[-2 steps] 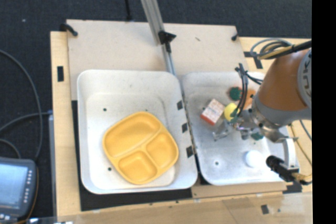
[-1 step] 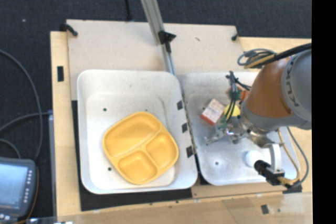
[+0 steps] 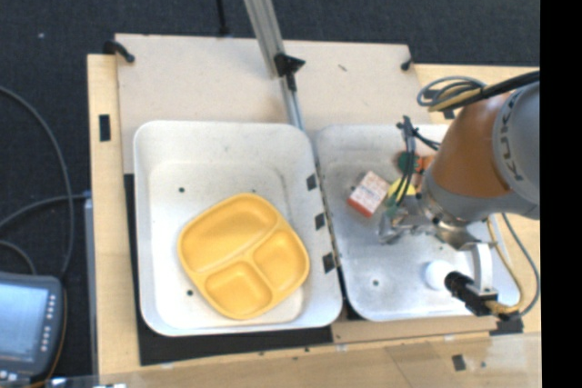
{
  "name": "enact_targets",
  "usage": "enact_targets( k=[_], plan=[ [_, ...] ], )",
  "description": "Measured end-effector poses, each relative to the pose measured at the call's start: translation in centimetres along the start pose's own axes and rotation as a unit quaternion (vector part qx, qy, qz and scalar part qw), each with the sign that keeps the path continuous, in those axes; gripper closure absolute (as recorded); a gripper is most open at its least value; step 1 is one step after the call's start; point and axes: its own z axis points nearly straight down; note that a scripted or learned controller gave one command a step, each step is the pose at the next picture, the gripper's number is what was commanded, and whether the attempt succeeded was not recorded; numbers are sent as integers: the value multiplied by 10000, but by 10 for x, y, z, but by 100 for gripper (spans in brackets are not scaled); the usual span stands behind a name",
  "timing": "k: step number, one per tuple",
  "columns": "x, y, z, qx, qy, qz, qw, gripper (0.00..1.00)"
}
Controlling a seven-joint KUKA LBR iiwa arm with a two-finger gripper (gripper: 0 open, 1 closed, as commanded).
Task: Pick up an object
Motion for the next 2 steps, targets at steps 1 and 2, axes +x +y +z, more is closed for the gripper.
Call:
enact_targets(
  k=[1, 2],
  plan=[
    [-2, 6, -64, -19, -7, -53, 10000, 100],
    [-3, 8, -98, -9, -5, -54, 10000, 100]
  ],
)
